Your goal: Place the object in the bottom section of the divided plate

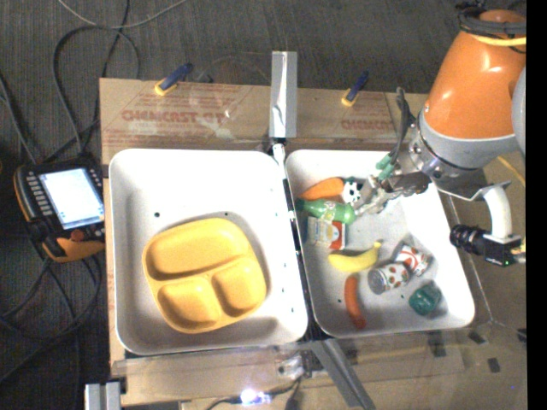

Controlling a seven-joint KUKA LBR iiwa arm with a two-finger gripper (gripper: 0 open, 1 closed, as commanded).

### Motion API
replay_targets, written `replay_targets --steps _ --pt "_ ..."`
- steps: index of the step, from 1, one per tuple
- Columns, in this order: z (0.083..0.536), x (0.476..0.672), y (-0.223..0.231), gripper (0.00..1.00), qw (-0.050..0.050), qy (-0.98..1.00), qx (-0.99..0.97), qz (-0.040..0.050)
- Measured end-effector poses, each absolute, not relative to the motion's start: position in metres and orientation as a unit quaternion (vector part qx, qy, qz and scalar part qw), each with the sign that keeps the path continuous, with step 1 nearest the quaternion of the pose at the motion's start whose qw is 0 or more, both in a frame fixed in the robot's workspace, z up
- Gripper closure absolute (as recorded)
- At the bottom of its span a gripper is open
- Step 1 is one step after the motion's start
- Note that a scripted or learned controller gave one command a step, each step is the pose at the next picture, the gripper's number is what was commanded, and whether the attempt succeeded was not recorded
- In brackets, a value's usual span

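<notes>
- Fingers of the gripper [369, 198] are too small and cluttered against the toys to judge, so I cannot tell whether they are spread or closed, and nothing shows clearly between them.
- They hang low in the right bin [449, 237], well to the right of the divided plate [205, 272]. They are just beside a small white-and-black piece [351, 192] and a carrot [323, 188]. One of these is probably the object meant, since the arm is angled down towards them.
- Further right of the plate lie a green-and-white pack [325, 220], a banana [355, 259], a printed can [397, 270], a red sausage-like piece [353, 301] and a green cup [425, 299]. All are loose, so a grasp could nudge its neighbours.
- That yellow plate sits flat in the left bin [128, 195], its two smaller sections nearest the camera, open for a drop from above.
- By my reading, pickup is not yet secured, and the carry across to the plate remains.
</notes>
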State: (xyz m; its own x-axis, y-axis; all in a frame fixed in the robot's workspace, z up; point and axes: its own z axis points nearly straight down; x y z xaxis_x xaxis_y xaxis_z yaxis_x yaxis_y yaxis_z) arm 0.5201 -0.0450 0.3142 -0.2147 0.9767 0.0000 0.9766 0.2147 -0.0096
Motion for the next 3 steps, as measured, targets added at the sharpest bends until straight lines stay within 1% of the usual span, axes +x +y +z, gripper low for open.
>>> replay_targets --steps 1,2,3 --pt "0.433 0.495 -0.043 1.00 0.000 -0.829 -0.560 0.0016" --pt "0.427 0.486 0.049 1.00 0.000 -0.881 -0.473 0.0012" --pt "0.433 0.486 0.026 1.00 0.000 -0.833 -0.553 0.0016"
